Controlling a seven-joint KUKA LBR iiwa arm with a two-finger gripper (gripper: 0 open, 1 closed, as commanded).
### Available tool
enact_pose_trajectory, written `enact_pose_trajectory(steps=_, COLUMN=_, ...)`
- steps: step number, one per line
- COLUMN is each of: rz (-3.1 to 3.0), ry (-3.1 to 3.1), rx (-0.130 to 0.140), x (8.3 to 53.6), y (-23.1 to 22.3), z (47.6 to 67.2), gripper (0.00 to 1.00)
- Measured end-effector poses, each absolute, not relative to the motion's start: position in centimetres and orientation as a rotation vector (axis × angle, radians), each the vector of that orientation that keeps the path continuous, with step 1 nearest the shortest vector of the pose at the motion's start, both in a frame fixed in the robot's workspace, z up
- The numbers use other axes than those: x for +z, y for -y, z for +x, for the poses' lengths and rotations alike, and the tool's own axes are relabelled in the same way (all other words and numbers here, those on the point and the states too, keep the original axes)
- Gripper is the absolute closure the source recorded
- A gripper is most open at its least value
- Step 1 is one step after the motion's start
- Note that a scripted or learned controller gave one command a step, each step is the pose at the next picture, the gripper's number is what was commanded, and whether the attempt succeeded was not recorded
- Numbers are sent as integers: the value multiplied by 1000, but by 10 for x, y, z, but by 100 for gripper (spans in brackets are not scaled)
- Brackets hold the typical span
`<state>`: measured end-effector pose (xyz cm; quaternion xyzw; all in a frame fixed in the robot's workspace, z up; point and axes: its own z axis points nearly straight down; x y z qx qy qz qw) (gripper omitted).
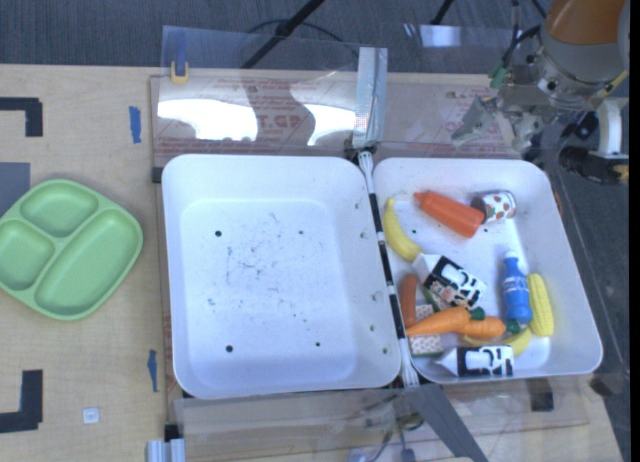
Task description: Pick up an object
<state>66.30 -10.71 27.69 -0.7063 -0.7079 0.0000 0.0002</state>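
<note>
The gripper (500,115) hovered at one o'clock beyond the right bin (575,280), its jaw state unclear, arm cropped.

Wooden bench (80,100) on dark grey carpet floor (100,0).

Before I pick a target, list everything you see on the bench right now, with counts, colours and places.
White bins: 2, white, side by side; left bin, right bin.
Banana: 1, yellow, right bin's left wall.
Orange block: 1, orange-red, right bin's far part.
Carrot: 1, orange, right bin's near part.
Blue bottle: 1, blue, right bin.
Corn cob: 1, yellow, beside the bottle.
Divided plate: 1, green, bench's left.
Arm: 1, grey and orange, above right bin's far corner.
Pincer: 1, grey, beyond right bin's far edge.
</note>
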Motion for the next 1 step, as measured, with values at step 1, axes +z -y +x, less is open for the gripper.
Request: enact_pose_trajectory(steps=1, rz=-2105, ry=2332, rx=0, x=149, y=133, z=605, gripper=0)
